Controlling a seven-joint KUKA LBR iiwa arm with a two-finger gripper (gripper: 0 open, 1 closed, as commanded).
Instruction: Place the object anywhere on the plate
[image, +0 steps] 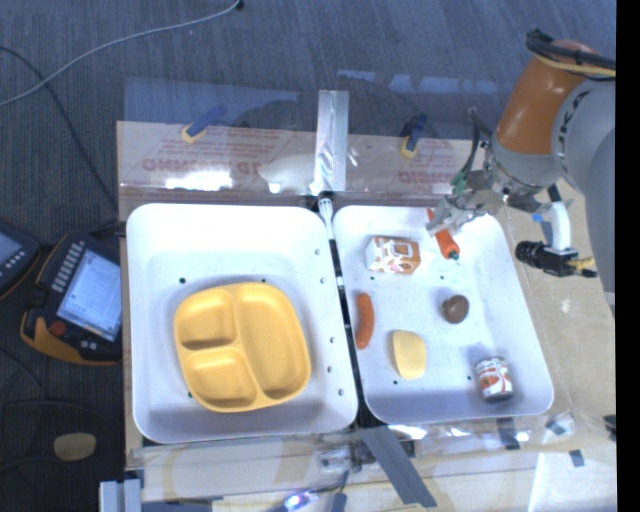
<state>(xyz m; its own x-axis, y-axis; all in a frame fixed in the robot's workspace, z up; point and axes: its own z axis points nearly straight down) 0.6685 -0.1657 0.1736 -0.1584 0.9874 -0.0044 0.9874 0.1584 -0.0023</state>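
The yellow plate (241, 345) sits in the left bin (150, 260), ready to get something; it has three parts and nothing in them. The gripper (449, 228) hangs over the back of the right bin (520, 300), and its fingers pinch a small orange carrot (447, 243). The carrot is well apart from the plate, so it must cross over. The sausage (364, 319), the yellow block (407, 354), the brown ball (455, 308), the can (492, 378) and the packet (393, 254) lie in the right bin, waiting.
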